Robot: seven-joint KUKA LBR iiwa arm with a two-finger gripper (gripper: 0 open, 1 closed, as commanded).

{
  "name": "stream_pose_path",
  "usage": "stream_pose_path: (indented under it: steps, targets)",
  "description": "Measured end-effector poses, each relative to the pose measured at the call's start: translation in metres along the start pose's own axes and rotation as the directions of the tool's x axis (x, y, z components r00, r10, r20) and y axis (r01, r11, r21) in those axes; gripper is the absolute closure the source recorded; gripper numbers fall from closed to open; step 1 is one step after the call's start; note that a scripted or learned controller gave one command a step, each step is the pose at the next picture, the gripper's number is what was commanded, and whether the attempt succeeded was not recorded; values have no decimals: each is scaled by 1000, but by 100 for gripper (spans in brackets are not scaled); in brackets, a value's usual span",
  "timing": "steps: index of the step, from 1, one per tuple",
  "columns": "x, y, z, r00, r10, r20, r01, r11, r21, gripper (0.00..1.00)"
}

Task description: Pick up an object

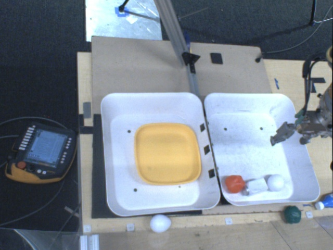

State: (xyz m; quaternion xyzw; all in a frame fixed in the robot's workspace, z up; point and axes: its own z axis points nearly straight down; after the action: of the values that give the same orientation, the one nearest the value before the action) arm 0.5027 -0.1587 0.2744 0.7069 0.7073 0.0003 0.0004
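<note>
Over the right bin (250, 105), near its right wall, the gripper (283, 133) is hanging above bare floor, arm reaching in from the right edge of the view. Dark fingers are pointing left and down; can't tell from this angle whether they're spread or pressed together. Nothing is showing between them.

Pickable stuff is sitting along the right bin's near edge, well apart from the gripper: red object (233, 183) toward the near-left corner, white ball (276, 182) further right, small white block-like item (255, 186) lying between the two and touching or nearly touching both.

Left bin (117, 139) is holding a yellow square plate (167, 153), lying flat, roughly centred.

Outside the bins on the bench: white egg-shaped object (160, 223) just beyond the left bin's near rim, dark green ball (292, 214) just past the right bin's near-right corner, something blue (324, 202) at the view's edge beside it.

Teach pendant (40, 151) is resting on the dark floor, well left of the bench.
</note>
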Motion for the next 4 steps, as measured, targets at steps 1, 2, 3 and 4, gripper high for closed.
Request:
stream_pose_path:
  steps: [1,2,3,4]
  targets:
    - [0,-1,41,1000,0,-1,0,1000,3,0]
    - [2,-6,103,1000,1,-1,-1,1000,5,0]
    - [-4,-1,149,1000,1,-1,-1,1000,4,0]
    - [-5,0,137,1000,1,0,-1,1000,-1,100]
